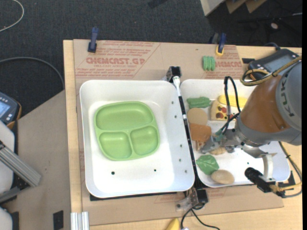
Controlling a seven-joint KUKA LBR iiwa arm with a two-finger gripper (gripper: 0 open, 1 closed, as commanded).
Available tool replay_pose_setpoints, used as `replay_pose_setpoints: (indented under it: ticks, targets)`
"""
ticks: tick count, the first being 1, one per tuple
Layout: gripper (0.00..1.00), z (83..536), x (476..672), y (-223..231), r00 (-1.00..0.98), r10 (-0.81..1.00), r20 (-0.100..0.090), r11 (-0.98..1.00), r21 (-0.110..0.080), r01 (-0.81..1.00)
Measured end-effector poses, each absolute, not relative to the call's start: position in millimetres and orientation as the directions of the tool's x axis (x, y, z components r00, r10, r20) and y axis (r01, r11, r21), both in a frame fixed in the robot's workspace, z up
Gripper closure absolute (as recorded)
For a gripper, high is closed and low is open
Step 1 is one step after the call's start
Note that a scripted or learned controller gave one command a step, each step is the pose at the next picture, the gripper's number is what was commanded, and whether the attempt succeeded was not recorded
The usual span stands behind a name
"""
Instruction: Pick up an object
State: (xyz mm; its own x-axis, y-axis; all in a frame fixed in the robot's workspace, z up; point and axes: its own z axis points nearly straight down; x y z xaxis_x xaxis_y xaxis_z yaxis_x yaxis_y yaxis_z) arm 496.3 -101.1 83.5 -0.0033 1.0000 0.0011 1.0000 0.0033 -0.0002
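The right bin (283, 169) holds several toy food pieces. A green leafy piece (198, 101) lies at its back left, with a tan round piece (196, 116) and an orange-brown piece (200, 133) in front of it. A pale wedge with red spots (220, 111) and a yellow piece (232, 99) lie further right. A green piece (207, 164) and a beige oval piece (222, 177) sit at the front. My gripper (215, 145) is low in this bin, just right of the orange-brown piece and above the green piece. The arm's body hides the bin's middle.
The left bin (91, 143) holds a green three-compartment plate (126, 130). A small green ribbed object (208, 63) lies on the board behind the right bin. Blue clamps (93, 40) grip the board's back edge. A black divider bar (182, 119) runs between the bins.
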Motion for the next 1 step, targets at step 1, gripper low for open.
replay_pose_setpoints:
  ticks: [1]
  targets:
    - [1.00,95.0,496.2,-103.4,0.001,1.000,-0.001,-0.001,0.003,1.000]
